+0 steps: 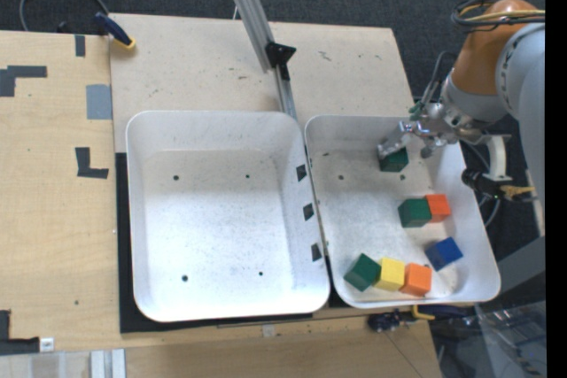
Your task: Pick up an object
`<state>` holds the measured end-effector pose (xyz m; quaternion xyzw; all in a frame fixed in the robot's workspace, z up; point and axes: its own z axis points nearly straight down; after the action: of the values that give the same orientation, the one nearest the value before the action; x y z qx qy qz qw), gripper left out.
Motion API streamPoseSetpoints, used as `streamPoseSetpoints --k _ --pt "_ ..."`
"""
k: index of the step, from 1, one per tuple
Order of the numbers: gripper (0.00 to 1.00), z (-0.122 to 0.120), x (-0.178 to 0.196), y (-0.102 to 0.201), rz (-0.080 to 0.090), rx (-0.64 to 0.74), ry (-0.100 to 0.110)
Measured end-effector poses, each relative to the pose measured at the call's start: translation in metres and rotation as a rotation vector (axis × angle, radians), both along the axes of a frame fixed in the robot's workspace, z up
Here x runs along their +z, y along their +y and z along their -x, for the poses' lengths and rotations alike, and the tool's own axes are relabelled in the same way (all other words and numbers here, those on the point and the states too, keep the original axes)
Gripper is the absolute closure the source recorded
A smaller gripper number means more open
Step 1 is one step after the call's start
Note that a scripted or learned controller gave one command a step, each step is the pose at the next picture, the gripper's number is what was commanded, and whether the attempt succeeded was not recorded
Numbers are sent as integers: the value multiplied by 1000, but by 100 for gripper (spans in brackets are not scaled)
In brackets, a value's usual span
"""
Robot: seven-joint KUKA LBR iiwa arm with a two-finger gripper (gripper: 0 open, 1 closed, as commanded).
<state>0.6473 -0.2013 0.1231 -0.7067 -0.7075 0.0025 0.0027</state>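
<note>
Claw (396, 146) sits over the upper part of the right bin (354, 297), and a dark green block (392, 159) is pinched between its fingers, right of centre in the frame. Below it, a green block (413, 212) touches an orange block (438, 207). Lower still lies a blue block (444, 252). Along the bin's bottom edge runs a row: green cube (361, 271), yellow cube (391, 273), orange cube (416, 279), each touching the next. Left bin (142, 190) fills the middle of the frame. Grey arm (523, 75) comes in at the upper right, orange band on top.
</note>
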Motion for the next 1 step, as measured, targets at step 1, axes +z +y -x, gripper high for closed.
streamPoseSetpoints --k 1 --pt "0 1 -34 1 1 1 -3"
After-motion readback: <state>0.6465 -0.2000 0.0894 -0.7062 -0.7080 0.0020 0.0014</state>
